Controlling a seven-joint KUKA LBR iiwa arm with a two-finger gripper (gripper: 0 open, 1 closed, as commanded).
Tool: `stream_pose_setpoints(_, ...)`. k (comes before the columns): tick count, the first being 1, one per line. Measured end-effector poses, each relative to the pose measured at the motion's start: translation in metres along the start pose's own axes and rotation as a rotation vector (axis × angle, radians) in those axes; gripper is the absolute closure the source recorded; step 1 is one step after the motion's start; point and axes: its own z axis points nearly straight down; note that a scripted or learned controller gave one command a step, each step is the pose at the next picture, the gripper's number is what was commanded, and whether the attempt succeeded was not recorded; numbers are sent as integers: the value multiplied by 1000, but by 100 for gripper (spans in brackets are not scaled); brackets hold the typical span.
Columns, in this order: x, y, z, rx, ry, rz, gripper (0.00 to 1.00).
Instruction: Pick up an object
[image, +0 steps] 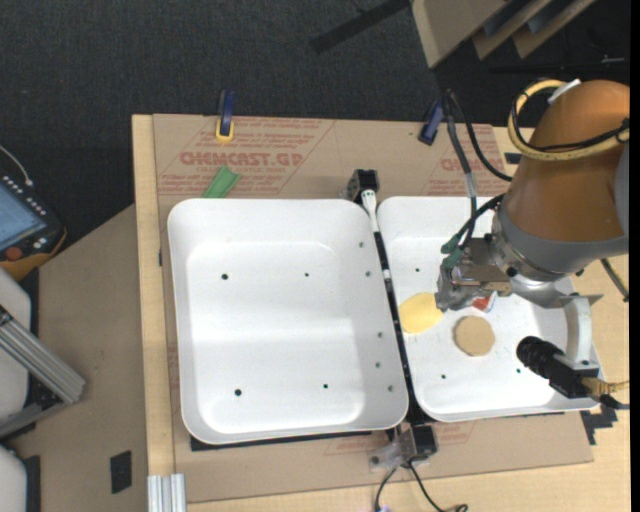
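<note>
A yellow lemon-shaped object (420, 313) lies in the right bin (420, 230), close to the bin's left wall. A tan round disc (475, 336) rests just right of it. My gripper (453, 288) hangs over the right bin, just above and right of the yellow object and above the disc. A small red and white piece (486, 301) shows beside the gripper, mostly hidden under the wrist. I cannot see anything held.
The left bin (190, 300) sits beside the right one, their rims meeting along a dark seam. A green piece (220, 182) lies on the cardboard behind the left bin. Blue clamps (226, 112) hold the board's far edge.
</note>
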Motion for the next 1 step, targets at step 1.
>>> stream_pose_setpoints(1,16,3,-13,-9,0,-9,100)
